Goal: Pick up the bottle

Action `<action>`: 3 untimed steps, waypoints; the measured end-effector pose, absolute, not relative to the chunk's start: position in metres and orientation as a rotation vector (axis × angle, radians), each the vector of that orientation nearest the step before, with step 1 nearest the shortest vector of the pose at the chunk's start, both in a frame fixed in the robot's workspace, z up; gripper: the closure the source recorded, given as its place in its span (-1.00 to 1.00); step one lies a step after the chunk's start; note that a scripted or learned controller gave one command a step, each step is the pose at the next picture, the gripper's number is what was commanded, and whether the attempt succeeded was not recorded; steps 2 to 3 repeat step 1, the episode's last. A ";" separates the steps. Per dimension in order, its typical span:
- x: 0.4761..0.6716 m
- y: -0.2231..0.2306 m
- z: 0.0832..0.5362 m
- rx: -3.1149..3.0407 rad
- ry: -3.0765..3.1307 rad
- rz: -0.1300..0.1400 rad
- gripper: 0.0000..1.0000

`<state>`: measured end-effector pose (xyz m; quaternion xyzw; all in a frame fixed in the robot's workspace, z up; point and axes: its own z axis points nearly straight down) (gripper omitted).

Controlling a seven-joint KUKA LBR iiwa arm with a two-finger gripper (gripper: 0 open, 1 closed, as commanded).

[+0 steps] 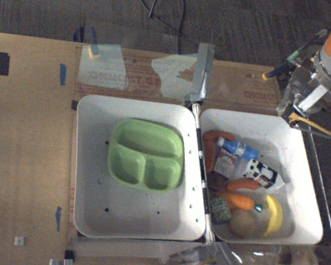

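Observation:
The bottle (238, 148) is small and pale with a blue label, and it lies on its side near the back left of the right bin (303, 167). Other items crowd it on the left and front. My gripper (302, 106) hangs at the end of the grey arm with the orange band, above the right bin's back right corner. It is well to the right of the bottle and higher, with nothing seen in it.
Around the bottle lie a red sausage (211, 144), a printed pouch (225, 164), a cow-patterned carton (261, 173), a carrot (240, 201), a banana (273, 215), a brown round fruit (242, 223) and a green packet (221, 210). The left bin (88, 197) holds a green divided plate (146, 155).

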<state>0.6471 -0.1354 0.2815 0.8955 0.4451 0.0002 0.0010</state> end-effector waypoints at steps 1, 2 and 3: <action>0.641 -0.131 0.302 2.854 1.308 0.002 1.00; 0.641 -0.131 0.302 2.854 1.308 0.002 1.00; 0.641 -0.131 0.302 2.854 1.308 0.002 1.00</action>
